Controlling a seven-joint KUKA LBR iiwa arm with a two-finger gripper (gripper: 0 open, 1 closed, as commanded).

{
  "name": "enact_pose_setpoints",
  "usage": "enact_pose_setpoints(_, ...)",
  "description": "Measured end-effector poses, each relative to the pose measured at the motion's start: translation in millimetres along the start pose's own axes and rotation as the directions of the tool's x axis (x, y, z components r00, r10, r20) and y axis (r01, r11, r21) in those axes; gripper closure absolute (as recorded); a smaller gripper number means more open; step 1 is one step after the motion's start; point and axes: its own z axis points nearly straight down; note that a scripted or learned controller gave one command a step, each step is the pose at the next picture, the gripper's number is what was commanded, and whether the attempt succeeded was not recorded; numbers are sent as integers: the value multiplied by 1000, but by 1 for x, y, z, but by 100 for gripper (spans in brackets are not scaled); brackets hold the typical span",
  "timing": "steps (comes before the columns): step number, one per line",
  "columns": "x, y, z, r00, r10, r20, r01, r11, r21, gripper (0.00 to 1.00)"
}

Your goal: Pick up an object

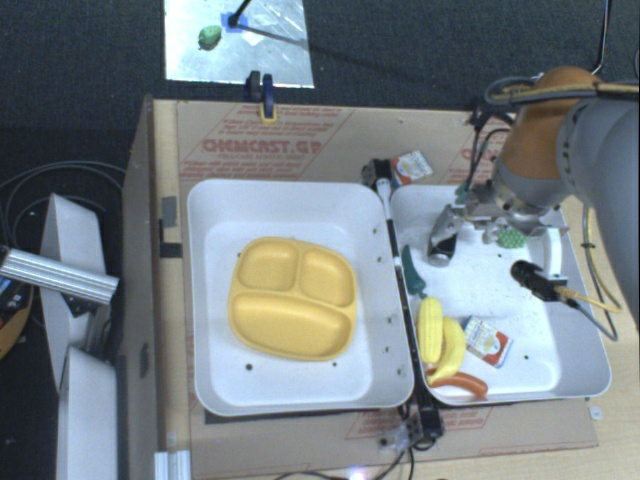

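My gripper (pixel 440 248) hangs low over the back left part of the right bin (pixel 580 368), above bare white floor. A small green knobbly object (pixel 512 237) lies just right of it, near the wrist. A dark green piece (pixel 413 274) rests against the bin's left wall, a little below the gripper. Toward the front lie a yellow banana (pixel 431 330), an orange curved piece (pixel 461 385) and a small red-and-white packet (pixel 487 340). Nothing shows between the gripper's tips.
The left bin (pixel 215 368) holds a yellow divided plate (pixel 293 296). Another small packet (pixel 411 166) lies on the cardboard behind the bins. The grey arm with its orange band (pixel 545 118) comes in from the right above the right bin's back edge.
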Motion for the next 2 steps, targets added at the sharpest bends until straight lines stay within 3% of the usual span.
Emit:
enact_pose_setpoints(1, 3, 6, 31, 1000, -1, 2, 1, 1000, -4, 0)
enact_pose_setpoints(2, 3, 7, 19, 1000, -3, 2, 3, 1000, -7, 100)
